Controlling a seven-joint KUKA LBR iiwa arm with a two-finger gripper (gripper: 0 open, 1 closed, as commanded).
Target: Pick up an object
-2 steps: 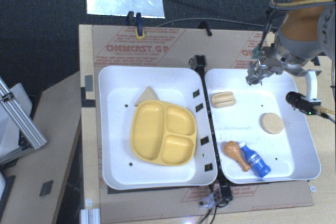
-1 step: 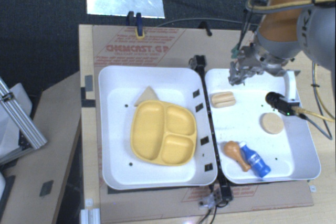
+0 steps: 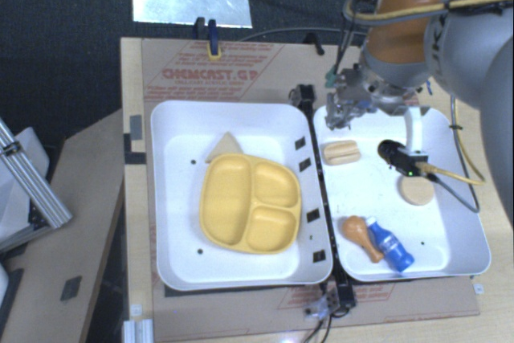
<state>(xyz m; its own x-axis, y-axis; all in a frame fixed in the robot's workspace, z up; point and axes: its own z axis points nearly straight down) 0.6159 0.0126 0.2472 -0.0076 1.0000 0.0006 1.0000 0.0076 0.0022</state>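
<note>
Lying just below the gripper, a hot-dog bun sits ungrasped.

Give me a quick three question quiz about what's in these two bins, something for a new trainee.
1. True or false: the yellow tray lies in the left bin.
2. Which thing lies nearest the pincer? A) blue bottle B) bun C) round disc
3. Fill in: the chicken leg touches the ____.

Key: 1 true; 2 B; 3 blue bottle.
</note>
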